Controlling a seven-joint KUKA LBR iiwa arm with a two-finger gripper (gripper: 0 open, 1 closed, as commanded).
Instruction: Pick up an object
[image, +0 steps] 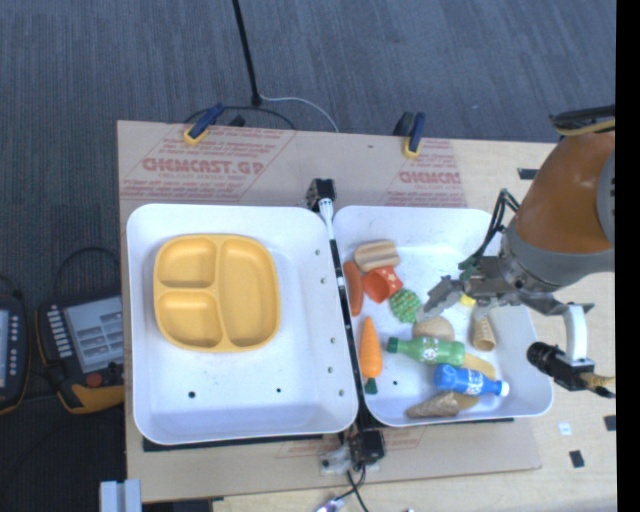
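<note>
Grey carpet surrounds a brown board that bears two white bins side by side. No single target is fixed, but the likeliest one is the small tan piece in the right bin, just below the gripper. How far the gripper is open I cannot tell; nothing is visibly held.

The risk, as I judge it, is crowding: the tan piece touches the green bottle and sits near a green ball, so a descending finger could land on a neighbour, nudge the pile, or close on two things.

Further out lie a red piece, two carrots, a blue bottle and a cone. The left bin holds a yellow divided plate.
</note>
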